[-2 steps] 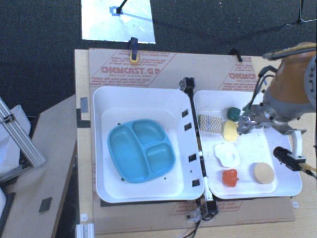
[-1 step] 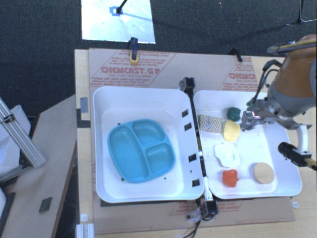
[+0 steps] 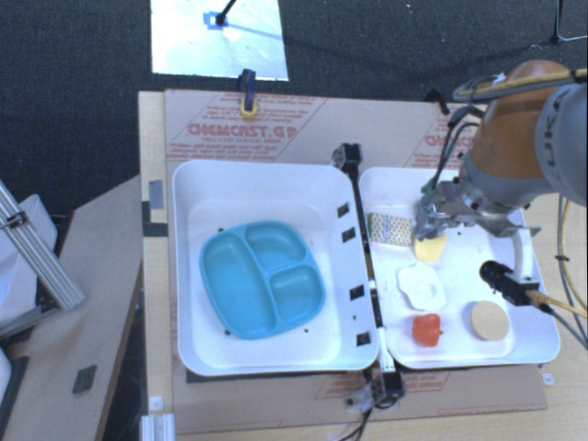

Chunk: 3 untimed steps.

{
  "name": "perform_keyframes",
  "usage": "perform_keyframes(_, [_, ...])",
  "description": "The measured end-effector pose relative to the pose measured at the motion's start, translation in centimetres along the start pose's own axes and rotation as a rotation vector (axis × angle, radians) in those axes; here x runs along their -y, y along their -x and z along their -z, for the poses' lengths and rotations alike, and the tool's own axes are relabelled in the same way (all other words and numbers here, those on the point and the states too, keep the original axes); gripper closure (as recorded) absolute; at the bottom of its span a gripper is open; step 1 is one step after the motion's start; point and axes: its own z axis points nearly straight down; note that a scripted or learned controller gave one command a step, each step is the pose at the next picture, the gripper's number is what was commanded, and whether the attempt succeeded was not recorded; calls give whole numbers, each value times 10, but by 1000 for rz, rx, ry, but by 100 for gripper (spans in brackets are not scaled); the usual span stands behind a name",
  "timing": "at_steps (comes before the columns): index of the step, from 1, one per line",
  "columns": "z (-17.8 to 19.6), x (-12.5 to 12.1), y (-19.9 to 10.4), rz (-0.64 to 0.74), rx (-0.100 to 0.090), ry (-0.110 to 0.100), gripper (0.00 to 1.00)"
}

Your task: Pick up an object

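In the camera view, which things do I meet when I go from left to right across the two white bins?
Blue divided plate in the left bin → patterned packet → white fried-egg piece, with the red piece below it at about the same place → tan round piece.

Dark speckled carpet (image 3: 73, 53) around bench. Shiny metal sheet (image 3: 219, 26) on floor beyond bench. Brown cardboard sheet (image 3: 276, 127) covers bench top; aluminium rail (image 3: 32, 251) leans far left.
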Motion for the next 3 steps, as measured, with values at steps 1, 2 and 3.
perform_keyframes(1, [9,-5,-53,2,-1,0,100])
perform_keyframes(2, [22,-18,-107,1,-1,1,100])
perform_keyframes(3, [31,-32,-157,1,-1,1,100])
